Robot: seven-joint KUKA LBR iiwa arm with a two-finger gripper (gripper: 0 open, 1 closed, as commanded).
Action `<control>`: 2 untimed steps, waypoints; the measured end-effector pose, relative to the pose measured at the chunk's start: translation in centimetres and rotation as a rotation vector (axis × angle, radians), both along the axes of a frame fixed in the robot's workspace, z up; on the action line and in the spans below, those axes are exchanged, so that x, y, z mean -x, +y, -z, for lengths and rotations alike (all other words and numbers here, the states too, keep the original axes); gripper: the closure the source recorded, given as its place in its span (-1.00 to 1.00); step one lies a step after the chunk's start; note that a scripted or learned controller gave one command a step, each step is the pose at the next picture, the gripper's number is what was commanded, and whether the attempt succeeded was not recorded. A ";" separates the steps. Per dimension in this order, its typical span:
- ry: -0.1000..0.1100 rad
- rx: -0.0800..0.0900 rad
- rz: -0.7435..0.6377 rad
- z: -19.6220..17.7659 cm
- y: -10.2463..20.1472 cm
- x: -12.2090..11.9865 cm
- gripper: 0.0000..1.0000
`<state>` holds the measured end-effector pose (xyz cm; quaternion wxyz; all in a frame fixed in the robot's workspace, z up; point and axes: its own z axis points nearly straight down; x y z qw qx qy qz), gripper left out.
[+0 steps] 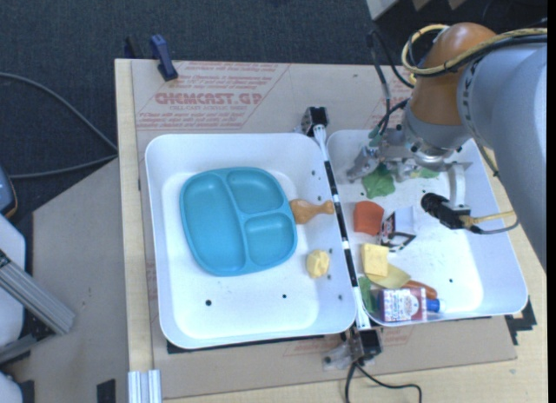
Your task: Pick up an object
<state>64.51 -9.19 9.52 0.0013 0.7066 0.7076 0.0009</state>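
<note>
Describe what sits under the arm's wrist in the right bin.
A green item pokes out beneath the gripper in the right bin. The wrist covers the rest.

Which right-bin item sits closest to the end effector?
The green item, right under the end effector; the orange block lies farther toward the front.

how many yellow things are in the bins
2. A yellow lump lies in the left bin, right of the blue plate. A yellow block lies in the right bin, below the orange piece. The arm may hide more.
</note>
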 end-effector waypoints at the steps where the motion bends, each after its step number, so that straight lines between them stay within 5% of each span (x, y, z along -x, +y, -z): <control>1: -0.003 0.000 -0.001 -1.0 0.0 -0.1 1.00; 2: -0.002 0.000 -0.001 -1.0 0.0 -0.1 -1.00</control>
